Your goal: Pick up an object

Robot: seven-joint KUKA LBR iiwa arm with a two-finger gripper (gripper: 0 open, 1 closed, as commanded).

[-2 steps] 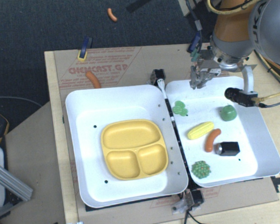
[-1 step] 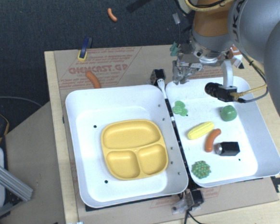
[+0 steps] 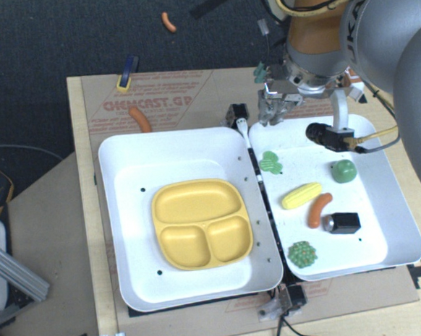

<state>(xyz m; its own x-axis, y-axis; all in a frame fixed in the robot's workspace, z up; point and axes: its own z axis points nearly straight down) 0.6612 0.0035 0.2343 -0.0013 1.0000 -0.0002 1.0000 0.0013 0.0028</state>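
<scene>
Six small things are scattered in the right bin (image 3: 388, 208). A leafy green piece (image 3: 270, 162) lies near the bin's left wall, towards the far end, and a round green fruit (image 3: 343, 170) is set well apart to its right. Nearer the camera, a yellow corn cob (image 3: 301, 194) lies at a slant. Just beside it an orange-red sausage (image 3: 319, 210) is tilted, its lower end close to, perhaps touching, a black block (image 3: 343, 223). A broccoli floret (image 3: 301, 253) sits near the front left corner.

The pincer (image 3: 273, 110) is seen over the far left corner of that bin, beyond the leafy green piece and apart from all six things. Whether it is released or clenched cannot be told.

In the left bin (image 3: 126, 206) a yellow divided plate (image 3: 200, 224) is laid about the middle. On the desk (image 3: 190, 93) beyond that bin a second sausage (image 3: 141, 119) is seen, with a blue and yellow tool (image 3: 126, 74) at the desk's far edge. Farther off, a small orange piece (image 3: 168, 21) lies on the dark floor.
</scene>
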